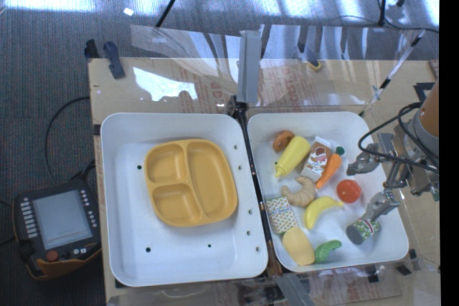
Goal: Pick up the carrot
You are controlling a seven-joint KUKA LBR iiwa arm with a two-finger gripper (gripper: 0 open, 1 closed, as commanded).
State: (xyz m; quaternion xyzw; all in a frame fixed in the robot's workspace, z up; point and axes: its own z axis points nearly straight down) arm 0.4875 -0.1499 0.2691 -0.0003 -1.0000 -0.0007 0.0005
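Orange carrot (330, 169) with green top, red tomato (348, 190), yellow banana (322, 209) — yellow tray (190, 181) in white bin (125, 147).

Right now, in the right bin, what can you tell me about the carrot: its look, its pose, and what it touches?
The carrot is a small orange toy with a dark green top, seemingly plastic. It lies slanted in the upper middle of the right bin, green end up and to the right, tip down and to the left. Its left side lies against the small carton; the red tomato sits close to its lower right, apart from it. The gripper is further to its right, not on it.
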